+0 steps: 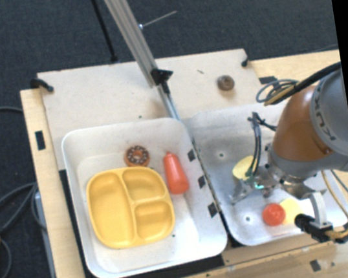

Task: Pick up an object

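Small red round ball (273, 214) lies loose in right white bin (212, 162); claw (250, 187) low beside it, finger state indiscernible.

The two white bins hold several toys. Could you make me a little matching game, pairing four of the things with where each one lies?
Things:
1. doughnut
2. yellow tray
3. red ball
4. orange carrot

Places:
A. right bin, near its front edge
B. left bin, just right of the tray
C. left bin, just behind the tray
D. left bin, filling its middle

Pairs: 1-C, 2-D, 3-A, 4-B
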### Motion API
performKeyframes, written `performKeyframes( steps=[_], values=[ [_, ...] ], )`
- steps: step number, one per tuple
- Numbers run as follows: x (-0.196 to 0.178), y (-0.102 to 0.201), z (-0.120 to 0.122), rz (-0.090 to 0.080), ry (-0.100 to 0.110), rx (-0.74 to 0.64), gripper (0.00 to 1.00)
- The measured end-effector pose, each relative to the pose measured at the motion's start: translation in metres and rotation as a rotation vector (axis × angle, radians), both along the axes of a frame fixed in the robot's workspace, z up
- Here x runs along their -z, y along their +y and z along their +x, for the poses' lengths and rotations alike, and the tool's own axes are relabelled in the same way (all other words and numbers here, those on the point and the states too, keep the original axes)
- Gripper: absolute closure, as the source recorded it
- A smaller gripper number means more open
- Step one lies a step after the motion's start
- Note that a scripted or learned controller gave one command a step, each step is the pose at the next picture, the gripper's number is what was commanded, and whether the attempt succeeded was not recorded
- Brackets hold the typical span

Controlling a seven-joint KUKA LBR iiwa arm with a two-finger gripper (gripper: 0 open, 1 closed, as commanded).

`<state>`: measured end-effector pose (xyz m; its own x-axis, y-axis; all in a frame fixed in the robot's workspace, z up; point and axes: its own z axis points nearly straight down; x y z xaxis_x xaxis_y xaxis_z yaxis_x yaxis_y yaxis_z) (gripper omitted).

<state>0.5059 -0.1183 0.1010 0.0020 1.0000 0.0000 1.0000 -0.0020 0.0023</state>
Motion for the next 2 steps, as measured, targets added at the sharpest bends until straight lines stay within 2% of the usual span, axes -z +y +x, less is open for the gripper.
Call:
performKeyframes(
  steps=[2],
  values=[
    [0.0000, -0.0002, 0.0001, -0.001, -0.001, 0.002, 0.00]
  ],
)
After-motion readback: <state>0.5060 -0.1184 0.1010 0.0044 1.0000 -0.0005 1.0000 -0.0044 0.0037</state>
